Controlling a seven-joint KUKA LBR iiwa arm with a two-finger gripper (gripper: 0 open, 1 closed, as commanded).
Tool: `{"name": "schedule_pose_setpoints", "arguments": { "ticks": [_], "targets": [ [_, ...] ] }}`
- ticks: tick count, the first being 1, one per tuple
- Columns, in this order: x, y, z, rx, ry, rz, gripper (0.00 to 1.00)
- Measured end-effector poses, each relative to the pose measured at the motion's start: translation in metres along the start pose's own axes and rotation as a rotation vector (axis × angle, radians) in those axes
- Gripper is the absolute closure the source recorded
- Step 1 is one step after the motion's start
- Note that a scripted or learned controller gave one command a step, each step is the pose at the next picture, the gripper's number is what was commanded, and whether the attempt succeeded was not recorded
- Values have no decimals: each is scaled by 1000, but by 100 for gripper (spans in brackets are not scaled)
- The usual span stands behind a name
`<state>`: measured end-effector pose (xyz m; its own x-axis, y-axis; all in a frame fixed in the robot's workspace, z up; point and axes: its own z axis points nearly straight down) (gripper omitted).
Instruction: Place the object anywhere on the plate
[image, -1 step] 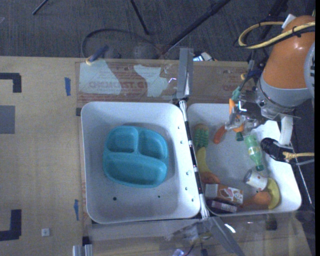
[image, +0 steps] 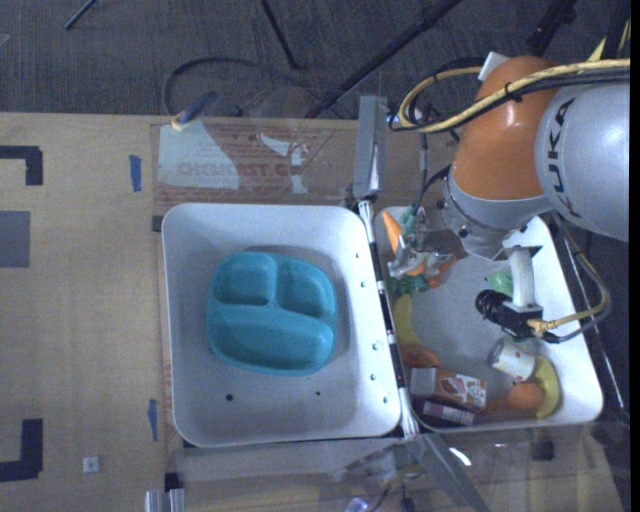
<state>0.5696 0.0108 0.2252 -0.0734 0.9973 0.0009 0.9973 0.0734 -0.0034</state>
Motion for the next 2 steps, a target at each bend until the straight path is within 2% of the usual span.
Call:
{"name": "schedule_pose_setpoints", "arguments": {
  "ticks": [1,2],
  "targets": [
    [61,12,20,0,0,-52,100],
    [60,13,20,-1,0,-52,0]
  ]
}}
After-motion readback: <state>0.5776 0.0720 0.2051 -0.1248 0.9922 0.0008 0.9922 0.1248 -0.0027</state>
